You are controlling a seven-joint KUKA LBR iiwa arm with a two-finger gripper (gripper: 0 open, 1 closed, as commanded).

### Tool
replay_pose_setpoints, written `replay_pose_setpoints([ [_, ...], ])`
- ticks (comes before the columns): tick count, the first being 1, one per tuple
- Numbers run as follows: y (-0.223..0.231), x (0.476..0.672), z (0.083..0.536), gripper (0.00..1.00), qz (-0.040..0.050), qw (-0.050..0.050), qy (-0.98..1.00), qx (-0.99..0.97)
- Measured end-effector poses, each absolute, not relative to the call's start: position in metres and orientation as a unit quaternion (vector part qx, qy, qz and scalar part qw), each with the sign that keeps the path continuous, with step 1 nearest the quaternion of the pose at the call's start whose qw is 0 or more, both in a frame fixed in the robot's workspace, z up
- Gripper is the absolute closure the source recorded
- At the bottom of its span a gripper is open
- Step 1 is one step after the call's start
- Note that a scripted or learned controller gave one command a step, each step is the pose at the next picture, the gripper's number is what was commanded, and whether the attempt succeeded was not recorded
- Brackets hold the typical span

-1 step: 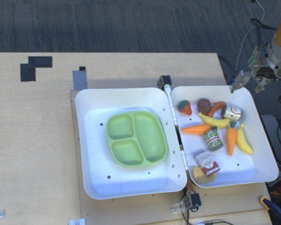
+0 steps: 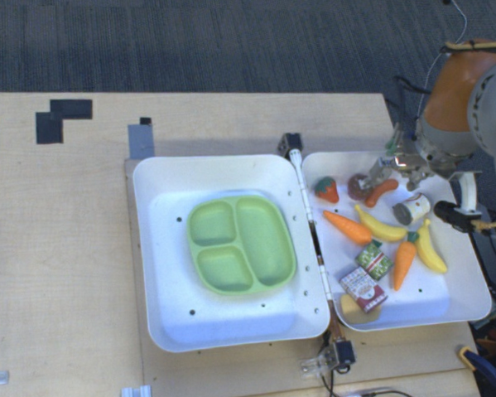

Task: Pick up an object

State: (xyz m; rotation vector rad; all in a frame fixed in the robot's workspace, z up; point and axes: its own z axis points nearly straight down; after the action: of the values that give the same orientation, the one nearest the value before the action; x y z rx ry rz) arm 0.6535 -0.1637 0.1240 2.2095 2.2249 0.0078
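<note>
Two white bins sit side by side on the bench. Left bin [image 2: 152, 265] carries a green divided plate [image 2: 240, 244], 3 compartments, roughly centred on the bin floor, nothing in it.

Right bin [image 2: 469, 302] holds the toy food. Strawberry [image 2: 326, 188] near the bin's far-left corner. Sausage [image 2: 380, 190] just right of it, by the far edge, w/ a dark brownish piece [image 2: 359, 183] touching its left end; can't tell what that is. Carrot [image 2: 349, 226] lies slanted along the left side, approx mid-bin. Banana [image 2: 380, 225] curves just right of that carrot, their ends close. Small grey can [image 2: 411, 209] on its side next to the banana's right tip. 2nd banana [image 2: 431, 249] runs toward the right edge, 2nd carrot [image 2: 404, 260] beside it, leafy top up near the can. Green carton [image 2: 374, 260] and red-white carton [image 2: 363, 284] sit touching, toward the near-left corner; a yellowish block [image 2: 357, 306] under/behind them at the near edge.

Arm comes in from the right, orange band at the top right. Gripper [image 2: 393, 166] is low over the far edge of the right bin, right at the sausage. Fingertips blur into the sausage and clutter, so cannot tell whether the pincer is released or clenched, or whether anything sits between the fingers. All objects appear to rest on the bin floor.
</note>
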Motion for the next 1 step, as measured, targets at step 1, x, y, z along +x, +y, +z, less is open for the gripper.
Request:
replay_pose_setpoints([
  [1,-0.1328,0.5775,0.0864,0.00,0.0016,0.002,0.708,0.706],
])
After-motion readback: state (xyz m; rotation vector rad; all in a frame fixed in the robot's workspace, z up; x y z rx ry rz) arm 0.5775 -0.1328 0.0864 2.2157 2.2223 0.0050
